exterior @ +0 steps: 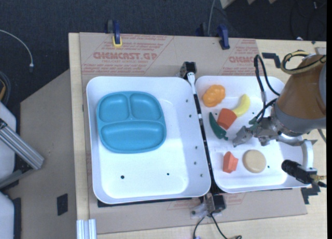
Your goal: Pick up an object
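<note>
Landmark: right bin [275,183], a shallow white tray; every place below is given relative to it.
Arm: grey body with an orange band, entering over the bin's right edge and leaning across its middle.
Gripper [243,138]: low over the bin's centre, pointing toward its left side; whether its tips are spread or pressed together cannot be told from this slanted view, and nothing is seen between them.
Red block [226,117]: in the bin's upper-left part, just beside the gripper's tip.
Green piece [217,127]: touching the red block's lower left, near the bin's left wall.
Yellow banana-like piece [241,104]: above the gripper.
Orange fruit [213,95]: near the bin's top left corner.
Small red piece [230,162]: lower left area.
Beige round object [254,161]: lower centre, just beside the small red piece.
Left bin [155,181]: adjoining the landmark's left wall.
Blue divided plate [132,122]: in the left bin's upper half.
</note>
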You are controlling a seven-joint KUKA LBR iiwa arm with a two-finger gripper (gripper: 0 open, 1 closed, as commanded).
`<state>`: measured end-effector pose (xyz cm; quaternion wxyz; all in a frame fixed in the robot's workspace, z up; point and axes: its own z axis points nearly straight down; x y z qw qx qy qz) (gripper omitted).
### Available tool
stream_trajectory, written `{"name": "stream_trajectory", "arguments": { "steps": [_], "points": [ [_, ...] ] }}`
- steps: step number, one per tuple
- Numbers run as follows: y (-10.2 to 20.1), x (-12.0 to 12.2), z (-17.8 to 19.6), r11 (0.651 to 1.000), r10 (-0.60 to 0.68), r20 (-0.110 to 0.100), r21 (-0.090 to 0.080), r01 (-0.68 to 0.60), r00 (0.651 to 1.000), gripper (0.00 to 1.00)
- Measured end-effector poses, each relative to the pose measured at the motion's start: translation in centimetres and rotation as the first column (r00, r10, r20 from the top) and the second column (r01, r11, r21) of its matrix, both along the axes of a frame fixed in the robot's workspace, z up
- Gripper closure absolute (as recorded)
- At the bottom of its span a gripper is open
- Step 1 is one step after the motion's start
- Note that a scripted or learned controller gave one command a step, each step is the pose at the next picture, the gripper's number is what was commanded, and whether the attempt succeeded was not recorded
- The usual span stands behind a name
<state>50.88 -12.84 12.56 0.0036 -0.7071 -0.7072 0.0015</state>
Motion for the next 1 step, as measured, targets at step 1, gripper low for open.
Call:
{"name": "stream_trajectory", "arguments": {
  "steps": [1],
  "points": [
    [-0.13, 0.16, 1.38, 1.0, -0.001, 0.008, -0.004, 0.001, 1.0, 1.0]
  ]
}}
